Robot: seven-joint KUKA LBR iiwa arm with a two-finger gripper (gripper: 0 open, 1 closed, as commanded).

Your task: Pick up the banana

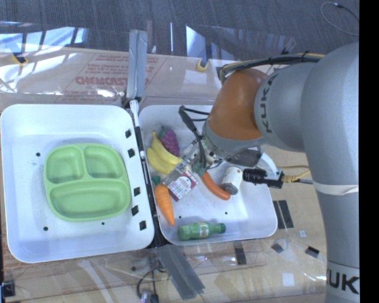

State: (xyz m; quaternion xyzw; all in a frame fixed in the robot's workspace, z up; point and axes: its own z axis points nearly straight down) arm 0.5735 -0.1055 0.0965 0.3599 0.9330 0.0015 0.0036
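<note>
Two white bins on the worktop: the left bin (16, 188) holds one green divided plate (86, 181). The right bin (262, 216) holds one banana (160, 158) at its left wall, one grape bunch (170, 141), two carrots (165, 203), one green bottle (201, 230). The tool (196, 161) hovers just right of the banana; its grip I cannot tell.

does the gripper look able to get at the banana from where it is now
Probably yes. The gripper sits just right of the banana, whose top is uncovered. The purple grapes crowd its upper side, which may hamper a clean grasp.
</note>
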